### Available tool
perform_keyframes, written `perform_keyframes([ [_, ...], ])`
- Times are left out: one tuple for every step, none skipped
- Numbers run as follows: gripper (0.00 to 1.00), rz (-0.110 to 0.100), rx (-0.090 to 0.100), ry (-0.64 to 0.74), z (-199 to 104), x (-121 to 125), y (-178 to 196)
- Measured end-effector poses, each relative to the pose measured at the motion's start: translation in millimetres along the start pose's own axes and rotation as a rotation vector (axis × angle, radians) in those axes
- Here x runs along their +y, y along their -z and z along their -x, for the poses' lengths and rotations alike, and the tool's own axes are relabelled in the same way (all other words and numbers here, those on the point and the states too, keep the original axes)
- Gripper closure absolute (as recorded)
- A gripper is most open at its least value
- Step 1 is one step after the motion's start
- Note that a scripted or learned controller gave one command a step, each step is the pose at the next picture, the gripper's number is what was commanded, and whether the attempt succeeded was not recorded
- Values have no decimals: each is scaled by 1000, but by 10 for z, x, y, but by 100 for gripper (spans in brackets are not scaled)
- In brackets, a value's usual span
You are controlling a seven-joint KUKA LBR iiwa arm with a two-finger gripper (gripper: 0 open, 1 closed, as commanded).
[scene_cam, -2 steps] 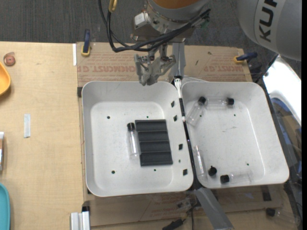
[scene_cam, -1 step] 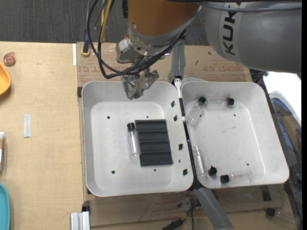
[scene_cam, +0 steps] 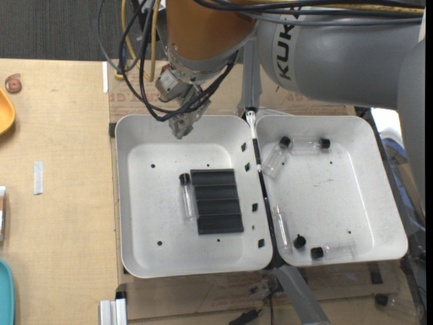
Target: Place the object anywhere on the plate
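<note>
Two bins sit side by side on my worktop [scene_cam: 61, 147]. In the left bin [scene_cam: 135, 249] a ridged plate [scene_cam: 216, 202] lies near the middle, with one capped tube [scene_cam: 186, 196] touching its left edge. My gripper [scene_cam: 181, 126] hangs over that bin's back rim. The right bin [scene_cam: 379, 181] holds more tubes [scene_cam: 304, 143] (along its back, left and front walls).
</note>
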State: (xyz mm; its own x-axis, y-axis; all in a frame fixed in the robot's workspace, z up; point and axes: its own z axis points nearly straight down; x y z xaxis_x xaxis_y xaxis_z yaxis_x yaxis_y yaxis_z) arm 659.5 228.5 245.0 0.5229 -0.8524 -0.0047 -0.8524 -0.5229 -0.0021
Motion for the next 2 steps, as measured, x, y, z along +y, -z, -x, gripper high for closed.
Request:
perform_keyframes([
  [100, 1, 1, 65, 203, 321, 100],
  [100, 3, 0, 259, 247, 396, -336],
])
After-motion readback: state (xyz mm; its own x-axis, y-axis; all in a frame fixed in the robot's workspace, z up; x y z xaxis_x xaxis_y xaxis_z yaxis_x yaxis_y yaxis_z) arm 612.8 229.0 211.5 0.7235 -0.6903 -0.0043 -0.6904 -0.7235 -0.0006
